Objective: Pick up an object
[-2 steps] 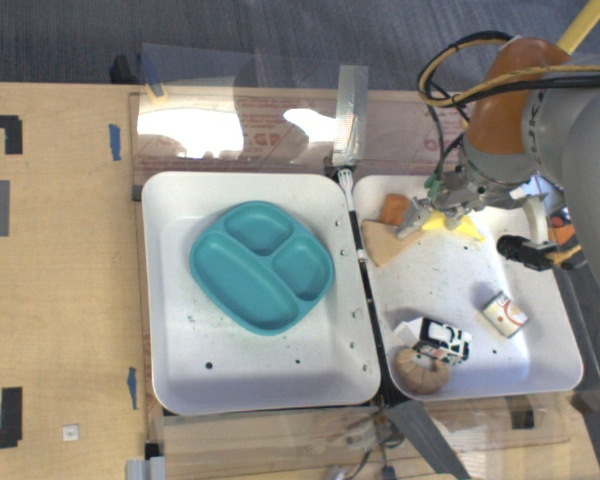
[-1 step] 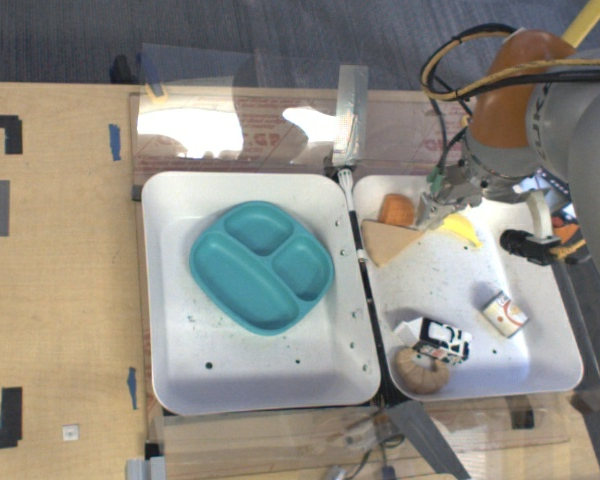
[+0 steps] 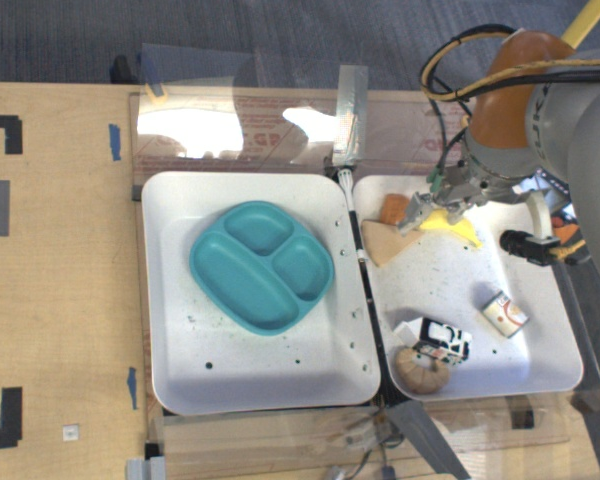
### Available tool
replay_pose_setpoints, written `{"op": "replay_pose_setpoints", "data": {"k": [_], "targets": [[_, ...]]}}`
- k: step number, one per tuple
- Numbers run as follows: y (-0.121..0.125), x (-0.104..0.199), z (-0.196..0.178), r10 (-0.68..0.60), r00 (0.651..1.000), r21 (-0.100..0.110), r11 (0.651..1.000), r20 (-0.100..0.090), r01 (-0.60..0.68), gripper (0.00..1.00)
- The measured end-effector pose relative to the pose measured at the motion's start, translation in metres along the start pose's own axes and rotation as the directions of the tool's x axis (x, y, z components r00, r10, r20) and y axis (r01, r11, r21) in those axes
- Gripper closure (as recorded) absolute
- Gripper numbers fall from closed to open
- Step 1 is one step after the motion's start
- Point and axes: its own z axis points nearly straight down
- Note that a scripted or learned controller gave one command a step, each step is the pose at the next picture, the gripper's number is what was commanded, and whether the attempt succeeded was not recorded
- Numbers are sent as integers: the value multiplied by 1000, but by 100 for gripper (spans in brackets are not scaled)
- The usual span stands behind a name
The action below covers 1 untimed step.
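Observation:
My gripper (image 3: 421, 211) hangs low over the far left part of the right bin (image 3: 570, 363). It sits between an orange block (image 3: 394, 208) on its left and a yellow banana-shaped piece (image 3: 454, 227) on its right. A tan wedge (image 3: 381, 241) lies just below the orange block, against the bin's left wall. Nothing can be seen between the gripper's tips. Nearer the front lie a small white carton (image 3: 504, 313), a black-and-white object (image 3: 444, 340) and a brown round lump (image 3: 420, 369).
The left bin (image 3: 160, 268) holds a teal divided plate (image 3: 262, 265) near its middle. A metal divider (image 3: 349, 128) stands behind the seam between the bins. The arm with its orange band (image 3: 515, 88) rises over the right bin's far right corner.

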Motion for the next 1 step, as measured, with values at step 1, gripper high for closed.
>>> {"op": "replay_pose_setpoints", "data": {"k": [1], "targets": [[6, 1, 24, 329, 944, -17, 944, -13, -329, 0]]}}
